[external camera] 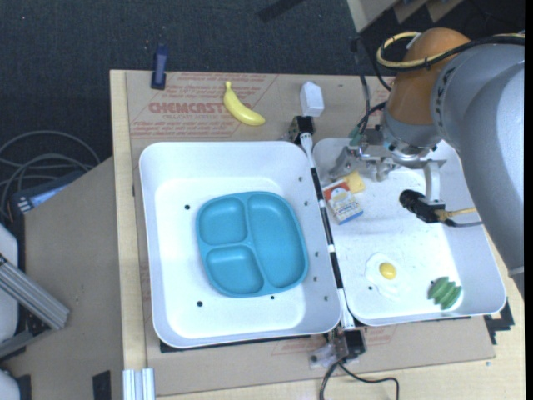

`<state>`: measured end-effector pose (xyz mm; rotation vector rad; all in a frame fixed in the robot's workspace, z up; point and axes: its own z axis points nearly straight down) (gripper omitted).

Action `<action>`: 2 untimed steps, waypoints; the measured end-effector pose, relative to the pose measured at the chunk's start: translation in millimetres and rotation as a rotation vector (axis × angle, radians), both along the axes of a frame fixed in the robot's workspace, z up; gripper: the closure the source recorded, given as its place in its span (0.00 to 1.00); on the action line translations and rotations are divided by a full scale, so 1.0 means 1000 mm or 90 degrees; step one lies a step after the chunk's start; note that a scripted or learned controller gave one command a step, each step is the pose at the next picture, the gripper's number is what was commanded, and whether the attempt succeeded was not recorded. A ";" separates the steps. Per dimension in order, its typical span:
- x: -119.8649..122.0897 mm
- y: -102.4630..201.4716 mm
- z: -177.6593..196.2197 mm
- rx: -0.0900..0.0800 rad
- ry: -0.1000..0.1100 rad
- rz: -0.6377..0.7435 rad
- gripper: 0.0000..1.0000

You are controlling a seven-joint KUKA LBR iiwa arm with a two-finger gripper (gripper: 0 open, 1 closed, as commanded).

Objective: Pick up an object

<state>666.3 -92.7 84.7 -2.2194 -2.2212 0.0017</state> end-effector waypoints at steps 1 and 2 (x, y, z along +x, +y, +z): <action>0.000 -0.002 0.000 0.000 -0.001 0.000 0.00; 0.002 -0.002 0.013 -0.001 -0.005 0.001 1.00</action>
